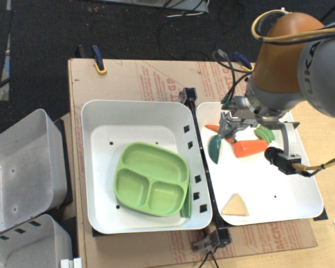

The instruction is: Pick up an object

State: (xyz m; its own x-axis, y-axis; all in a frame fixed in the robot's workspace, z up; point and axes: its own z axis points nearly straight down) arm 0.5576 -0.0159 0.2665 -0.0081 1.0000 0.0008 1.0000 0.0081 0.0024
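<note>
The orange carrot-like piece point(250, 147) looked the likeliest object to pick, lying in the right bin point(279, 211) just under the gripper point(230, 128). Going left to right: the left bin point(92, 149) held a green divided plate point(151, 179); past the divider lay a dark teal piece point(214, 149) at the right bin's left wall, then the orange piece beside it, a pale green piece point(264, 133) behind that, and a tan wedge point(235, 205) well apart near the front rim. To do the step well, the gripper probably needed to centre over one piece and come straight down, clear of its close neighbours. It hung low over the cluster; whether it was spread or closed I could not tell, and nothing showed held in it.
</note>
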